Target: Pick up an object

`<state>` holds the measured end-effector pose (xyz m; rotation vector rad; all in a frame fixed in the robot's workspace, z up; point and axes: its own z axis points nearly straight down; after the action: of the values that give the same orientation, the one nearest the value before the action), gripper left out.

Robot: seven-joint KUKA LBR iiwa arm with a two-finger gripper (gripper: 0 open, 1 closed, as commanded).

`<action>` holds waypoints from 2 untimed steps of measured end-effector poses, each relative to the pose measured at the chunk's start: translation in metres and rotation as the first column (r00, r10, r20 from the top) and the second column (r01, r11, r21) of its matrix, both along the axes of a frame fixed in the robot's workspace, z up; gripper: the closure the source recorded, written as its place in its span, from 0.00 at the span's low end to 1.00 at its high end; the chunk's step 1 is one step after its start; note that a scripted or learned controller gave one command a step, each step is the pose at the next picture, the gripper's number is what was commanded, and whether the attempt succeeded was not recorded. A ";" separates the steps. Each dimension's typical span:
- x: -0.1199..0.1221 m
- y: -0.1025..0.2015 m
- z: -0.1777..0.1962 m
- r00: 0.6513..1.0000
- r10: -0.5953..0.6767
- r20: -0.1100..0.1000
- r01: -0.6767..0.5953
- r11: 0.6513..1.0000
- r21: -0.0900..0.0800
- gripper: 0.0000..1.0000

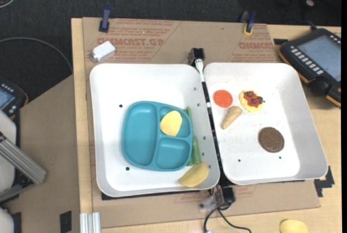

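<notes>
Camera view: my arm and gripper are not in frame, so I cannot tell their state or which item lies nearest; I enter from the right. Right bin (293, 83) holds four well-spaced items: red disc (223, 98), pizza slice (251, 100), tan cone (231, 116) with its long axis diagonal, brown cookie (270, 139). Left bin (105, 118) holds a blue tray (143, 137) carrying a yellow piece (171, 123); another yellow piece (194, 175) lies just beside the tray.

Arm pose, wrist angle, hand state: cannot tell from this overhead view.
</notes>
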<state>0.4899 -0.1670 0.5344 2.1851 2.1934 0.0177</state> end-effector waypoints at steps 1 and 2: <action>-0.011 0.108 -0.122 0.998 0.008 -0.054 -0.006 1.000 0.029 1.00; 0.046 0.175 0.008 1.000 0.006 -0.022 -0.006 1.000 0.025 1.00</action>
<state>0.5355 0.0084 0.5424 2.2022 2.2236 0.0217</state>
